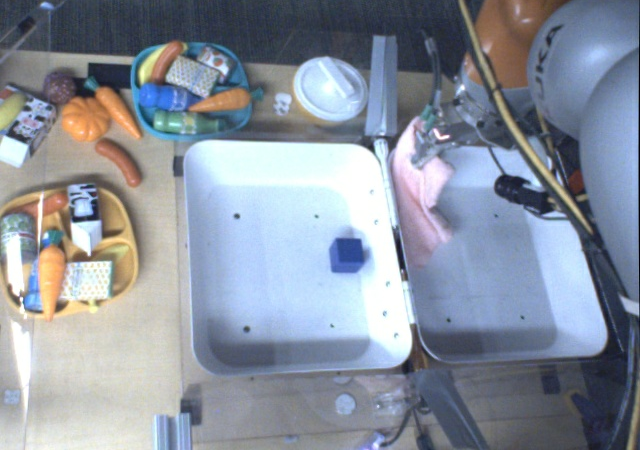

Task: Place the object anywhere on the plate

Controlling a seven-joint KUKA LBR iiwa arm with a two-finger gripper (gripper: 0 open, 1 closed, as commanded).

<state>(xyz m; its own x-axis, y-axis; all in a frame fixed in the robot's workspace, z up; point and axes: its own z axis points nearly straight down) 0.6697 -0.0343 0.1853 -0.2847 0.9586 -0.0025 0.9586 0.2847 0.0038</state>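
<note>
Gripper [432, 143] pinching pink cloth [422, 200], lifted.
Cloth hangs over right bin [520, 338] at 10 o'clock (plate unidentified).

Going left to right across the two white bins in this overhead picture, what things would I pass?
Left bin → blue cube → pink cloth hanging at the gripper → right bin.
</note>
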